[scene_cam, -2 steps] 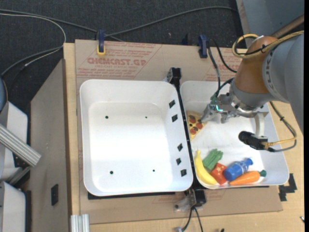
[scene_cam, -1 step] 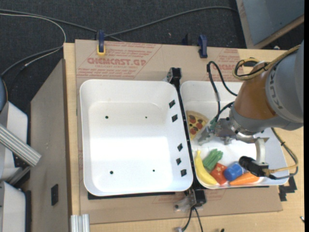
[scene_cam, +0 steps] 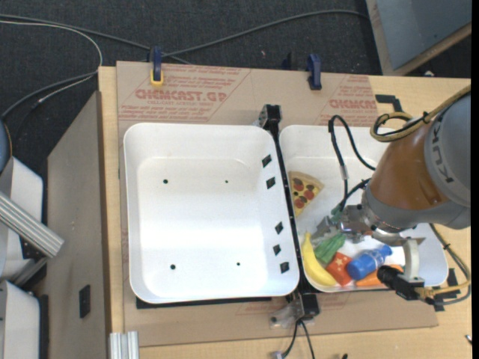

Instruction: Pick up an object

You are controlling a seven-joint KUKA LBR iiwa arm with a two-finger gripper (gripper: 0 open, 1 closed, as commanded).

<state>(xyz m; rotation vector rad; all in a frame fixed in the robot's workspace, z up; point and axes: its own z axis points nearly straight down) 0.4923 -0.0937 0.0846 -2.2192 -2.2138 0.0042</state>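
In the right bin (scene_cam: 318, 137), a pile of toy food lies at the near left corner: a yellow banana (scene_cam: 312, 264), a green piece (scene_cam: 330, 247), a red piece (scene_cam: 340, 265), a blue bottle-like piece (scene_cam: 370, 260) and an orange piece (scene_cam: 365, 278). A pizza slice (scene_cam: 304, 190) lies apart, farther back by the bin's left wall. My gripper (scene_cam: 334, 227) is low over the pile, its metal tip right above the green piece. The arm's orange band and grey wrist cover the bin's middle and right side.
The left bin (scene_cam: 150, 223) sits beside the right one, with a black divider (scene_cam: 278, 200) between them. Black cables (scene_cam: 340, 152) loop over the right bin's far part. Two clamps (scene_cam: 156, 66) hold the cardboard at the bench's back edge.
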